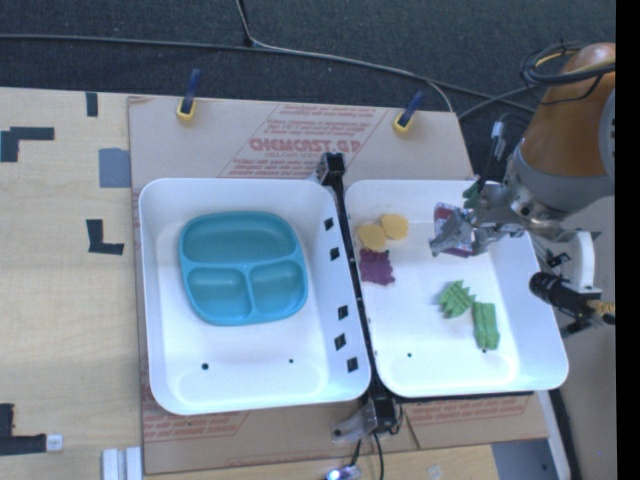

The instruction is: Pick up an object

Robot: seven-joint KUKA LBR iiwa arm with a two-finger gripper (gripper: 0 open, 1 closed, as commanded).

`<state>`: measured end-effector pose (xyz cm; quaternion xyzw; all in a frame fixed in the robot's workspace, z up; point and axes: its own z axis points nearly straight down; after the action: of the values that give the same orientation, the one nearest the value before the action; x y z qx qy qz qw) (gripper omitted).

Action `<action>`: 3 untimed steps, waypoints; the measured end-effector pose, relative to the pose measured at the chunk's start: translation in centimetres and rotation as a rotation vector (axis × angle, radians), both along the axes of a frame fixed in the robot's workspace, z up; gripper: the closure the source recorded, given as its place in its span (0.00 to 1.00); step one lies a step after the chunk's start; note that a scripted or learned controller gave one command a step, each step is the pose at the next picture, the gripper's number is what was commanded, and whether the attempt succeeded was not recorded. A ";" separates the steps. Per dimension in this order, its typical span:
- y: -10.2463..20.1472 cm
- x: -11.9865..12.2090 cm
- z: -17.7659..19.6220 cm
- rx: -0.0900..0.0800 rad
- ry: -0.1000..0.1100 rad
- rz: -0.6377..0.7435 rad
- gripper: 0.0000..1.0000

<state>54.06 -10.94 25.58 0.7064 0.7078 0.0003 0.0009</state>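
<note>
Two shallow white bins are set side by side on a brown cardboard sheet (300,143), which is pinned at its far edge by two yellow-and-blue clamps (187,103). The left bin (160,368) is occupied by a teal divided plate (243,267), smooth and glossy, with rounded corners and three compartments; open white floor is left along the bin's near edge and its left wall. In the right bin (530,368), two flat yellow discs (384,231) are seen overlapping near the dividing wall, with a ragged purple piece (376,266) just beside them on the near side. A leafy green piece (456,299) and a ridged green pod-like piece (486,325) lie close together toward the right, well apart from the discs. The near left part of this bin is left as bare floor. The gripper (455,230) is held low over the far right part of the right bin, above a dark reddish object (447,213) that is partly hidden by it. Whether the gripper is released or clenched cannot be told, and no object is seen to be grasped. The arm's grey wrist and orange band (565,138) are seen past the bin's right rim.
</note>
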 end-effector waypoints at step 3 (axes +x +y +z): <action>15.7 1.6 -4.2 0.002 0.008 0.005 1.00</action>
<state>55.64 4.79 21.37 0.7046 0.7096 -0.0021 -0.0026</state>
